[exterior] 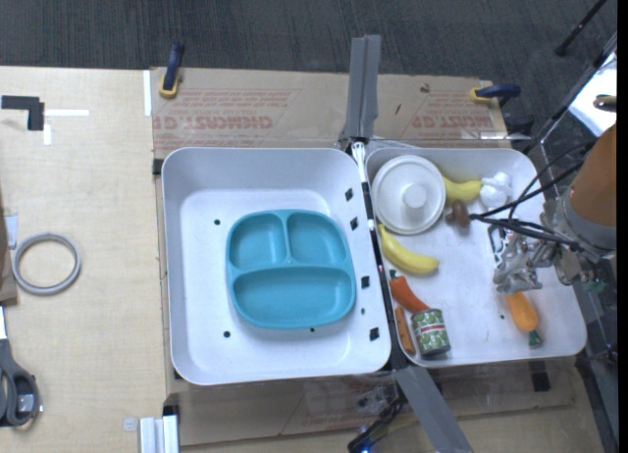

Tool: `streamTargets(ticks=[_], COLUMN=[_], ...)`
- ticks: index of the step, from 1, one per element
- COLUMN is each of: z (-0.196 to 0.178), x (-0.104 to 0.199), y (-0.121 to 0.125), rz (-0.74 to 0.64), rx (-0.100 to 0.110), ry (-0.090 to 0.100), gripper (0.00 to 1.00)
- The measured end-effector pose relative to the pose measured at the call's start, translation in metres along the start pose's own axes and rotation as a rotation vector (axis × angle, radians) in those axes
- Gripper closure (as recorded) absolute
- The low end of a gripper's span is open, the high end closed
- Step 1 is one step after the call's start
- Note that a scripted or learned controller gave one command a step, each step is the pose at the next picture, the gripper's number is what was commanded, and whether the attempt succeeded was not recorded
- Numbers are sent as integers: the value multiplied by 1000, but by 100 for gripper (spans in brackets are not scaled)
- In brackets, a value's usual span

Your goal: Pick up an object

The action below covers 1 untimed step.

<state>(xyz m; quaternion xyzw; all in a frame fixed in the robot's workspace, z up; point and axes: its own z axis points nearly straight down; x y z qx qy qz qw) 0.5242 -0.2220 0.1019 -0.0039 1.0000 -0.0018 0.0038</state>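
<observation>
Jaw state cannot be determined from the camera view: the gripper (518,267) appears as a tangle of metal parts and cables low over the right bin (471,335), and nothing is visibly lodged in it. Directly beside and below it lies an orange carrot-like object (523,312) — the nearest candidate for the pick, resting on the bin floor. Other candidates in the same bin are a banana (407,256) near the divider, a second yellow banana-like piece (461,189) behind a white round lid or bowl (410,194), a small can with a green label (430,332) and an orange-red item (405,295) beside it. Judged from this arrangement, the approach is made but no lift is accomplished — grasping and raising remain. The left bin (191,275) holds a blue divided plate (291,269). Lettering on the cardboard sheet (226,111) behind the bins appears inverted and is not reliably legible; the can label is too small to read.
</observation>
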Motion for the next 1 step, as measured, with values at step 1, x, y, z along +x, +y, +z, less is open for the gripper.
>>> streamTargets(ticks=[1], z=[0], x=[0], y=[0], rz=[0], rx=[0], ry=[0], gripper=[0])
